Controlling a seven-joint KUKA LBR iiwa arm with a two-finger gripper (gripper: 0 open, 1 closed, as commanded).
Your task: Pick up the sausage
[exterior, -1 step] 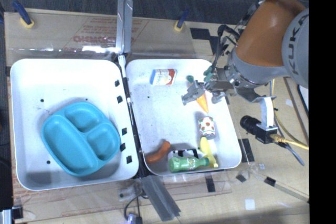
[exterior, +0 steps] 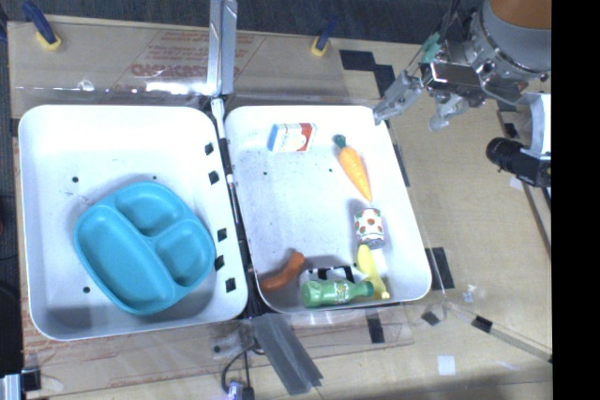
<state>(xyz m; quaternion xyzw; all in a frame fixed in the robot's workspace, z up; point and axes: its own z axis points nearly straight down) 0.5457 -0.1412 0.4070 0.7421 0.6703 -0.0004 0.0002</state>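
The sausage is a small brown-orange curved piece lying at the front left of the right bin, close to the divider. My gripper hangs at the upper right, above the right bin's far right corner and well away from the sausage. Its two fingers are spread apart with nothing between them.
The right bin also holds a carrot, a small carton, a patterned can, a banana and a green bottle next to the sausage. A blue divided plate lies in the left bin.
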